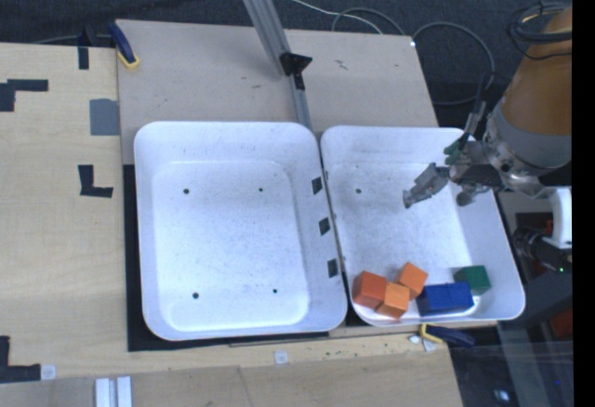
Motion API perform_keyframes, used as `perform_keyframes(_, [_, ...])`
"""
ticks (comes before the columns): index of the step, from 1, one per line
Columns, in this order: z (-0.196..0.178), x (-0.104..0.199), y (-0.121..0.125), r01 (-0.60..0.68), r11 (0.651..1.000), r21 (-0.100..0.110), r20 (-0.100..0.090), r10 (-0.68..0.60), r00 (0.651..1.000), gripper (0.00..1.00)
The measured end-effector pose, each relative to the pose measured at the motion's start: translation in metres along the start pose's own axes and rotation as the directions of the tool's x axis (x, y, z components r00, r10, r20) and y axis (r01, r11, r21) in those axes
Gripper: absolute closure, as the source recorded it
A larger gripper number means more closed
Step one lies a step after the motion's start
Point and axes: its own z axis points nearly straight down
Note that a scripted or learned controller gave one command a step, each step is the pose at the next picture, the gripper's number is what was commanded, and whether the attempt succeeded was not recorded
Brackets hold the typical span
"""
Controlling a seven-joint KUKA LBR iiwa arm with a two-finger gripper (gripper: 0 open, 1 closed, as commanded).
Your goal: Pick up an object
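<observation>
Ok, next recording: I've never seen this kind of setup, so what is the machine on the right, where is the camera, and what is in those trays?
The camera is fixed above a bench and looks down at a slant. On the right is a robot arm, grey with an orange band, ending in a two-finger gripper. The gripper hangs over the right bin with its fingers apart and nothing between them, so it holds nothing. Two shallow white bins sit side by side. At the near edge of the right bin lie the small blocks: three orange blocks, a blue block and a green block. The left bin is beside it. A metal pole crosses the top.
</observation>
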Motion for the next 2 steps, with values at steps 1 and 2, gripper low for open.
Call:
perform_keyframes(1, [-0.028, 0.030, -0.009, 0.003, 1.000, -0.002, -0.001, -0.003, 1.000, 0.00])
perform_keyframes(2, [0.007, 0.063, -0.005, 0.001, 1.000, 0.004, 0.000, -0.001, 1.000, 0.00])
